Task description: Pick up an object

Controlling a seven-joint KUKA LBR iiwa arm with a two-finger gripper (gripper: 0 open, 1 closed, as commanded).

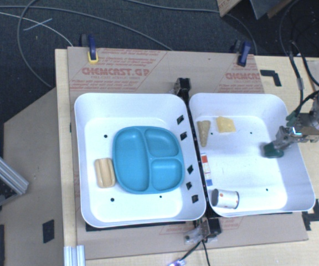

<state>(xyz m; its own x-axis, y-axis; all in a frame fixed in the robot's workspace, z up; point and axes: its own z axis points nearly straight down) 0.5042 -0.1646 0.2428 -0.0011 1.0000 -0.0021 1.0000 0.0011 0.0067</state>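
Beneath our claw (276,146), whose grip state we cannot tell, a dark green object (271,151) sits by the right bin's (292,204) far wall; we judge a misaligned closure could nudge it away.

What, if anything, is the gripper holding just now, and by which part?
It cannot be told: the gripper sits right over a small dark green object in the right bin, hiding any hold.
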